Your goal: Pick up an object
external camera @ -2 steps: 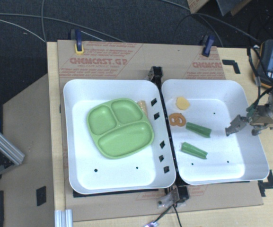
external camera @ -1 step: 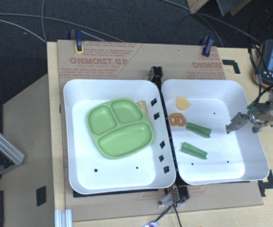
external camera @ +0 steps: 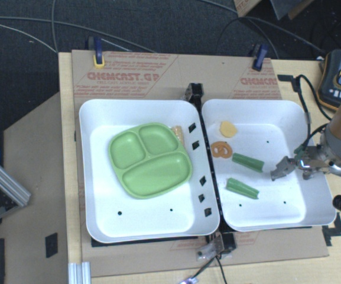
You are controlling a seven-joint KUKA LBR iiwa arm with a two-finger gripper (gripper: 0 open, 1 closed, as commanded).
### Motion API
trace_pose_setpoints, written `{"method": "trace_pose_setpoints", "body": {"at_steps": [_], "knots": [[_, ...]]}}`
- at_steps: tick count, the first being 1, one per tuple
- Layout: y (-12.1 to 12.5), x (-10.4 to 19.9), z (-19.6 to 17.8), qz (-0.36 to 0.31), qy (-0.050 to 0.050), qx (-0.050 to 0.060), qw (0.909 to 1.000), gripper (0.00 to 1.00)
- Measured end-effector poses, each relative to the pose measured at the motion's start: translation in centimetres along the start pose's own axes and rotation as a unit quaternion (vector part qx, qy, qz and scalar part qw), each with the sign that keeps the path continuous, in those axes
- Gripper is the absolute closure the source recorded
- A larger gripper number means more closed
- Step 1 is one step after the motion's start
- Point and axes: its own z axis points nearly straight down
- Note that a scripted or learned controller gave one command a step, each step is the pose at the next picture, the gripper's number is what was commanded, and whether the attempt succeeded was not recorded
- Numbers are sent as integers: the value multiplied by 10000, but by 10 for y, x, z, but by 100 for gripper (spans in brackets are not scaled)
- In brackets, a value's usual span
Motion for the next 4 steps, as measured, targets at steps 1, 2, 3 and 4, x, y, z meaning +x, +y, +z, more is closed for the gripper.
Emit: {"method": "trace_pose_setpoints", "body": {"at_steps": [1,2,3,4], "knots": [[-3,1,63,-1,0,3,10000,0],[-3,2,75,-3,-6,-19,10000,0],[-3,2,63,3,-8,-36,10000,100],[-1,8,18,-9,-27,-62,10000,100]]}}
